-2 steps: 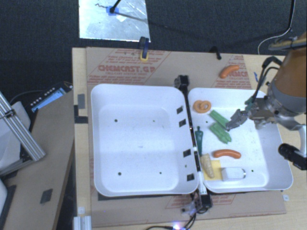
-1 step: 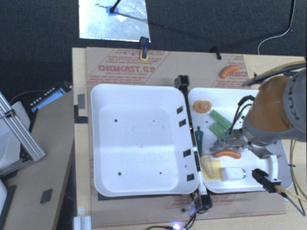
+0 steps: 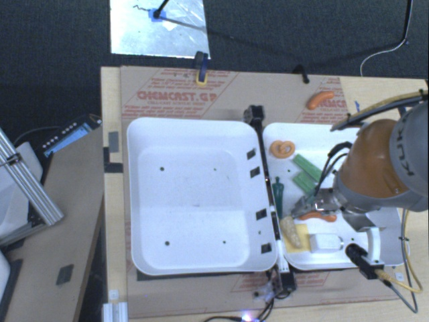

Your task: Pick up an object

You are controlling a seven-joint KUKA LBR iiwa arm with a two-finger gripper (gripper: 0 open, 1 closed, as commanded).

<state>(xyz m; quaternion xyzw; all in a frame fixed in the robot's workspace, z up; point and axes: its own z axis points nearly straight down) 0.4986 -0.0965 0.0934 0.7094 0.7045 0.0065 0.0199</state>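
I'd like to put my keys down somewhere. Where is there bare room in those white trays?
The left tray has a bare floor wall to wall. The right tray is crowded: a pretzel, green block, yellow piece and white block sit beside the arm, leaving just a strip along its back wall.

Smooth, matt white plastic for both bins (image 3: 194,129), dull printed cardboard (image 3: 181,89) beneath, a crinkled shiny foil sheet (image 3: 157,19) on dark rough carpet (image 3: 53,52), glossy orange casing on the arm (image 3: 375,159).
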